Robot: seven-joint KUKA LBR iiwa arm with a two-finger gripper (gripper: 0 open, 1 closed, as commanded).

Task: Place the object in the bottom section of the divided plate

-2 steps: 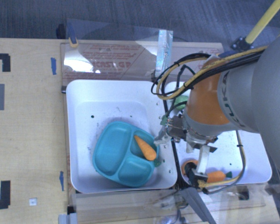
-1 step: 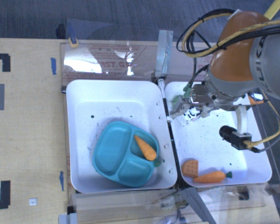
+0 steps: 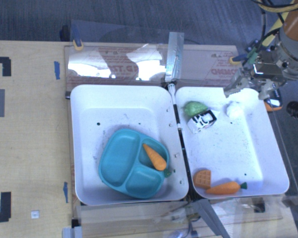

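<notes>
A blue divided plate (image 3: 120, 165) lies in the left bin (image 3: 89, 108). An orange toy carrot (image 3: 155, 156) rests on the plate's right side, slanting across its upper right section with the green end at the rim. My gripper (image 3: 249, 90) hangs over the far right corner of the right bin (image 3: 258, 152), open, with nothing between its fingers. A white roundish object (image 3: 234, 108) lies just below it on the bin floor.
The right bin also holds a green object (image 3: 195, 107) beside a black-and-white item (image 3: 203, 120) near the divider wall. A waffle piece (image 3: 202, 178) and a second carrot (image 3: 223, 187) lie at its near edge. A clear panel stands behind the bins.
</notes>
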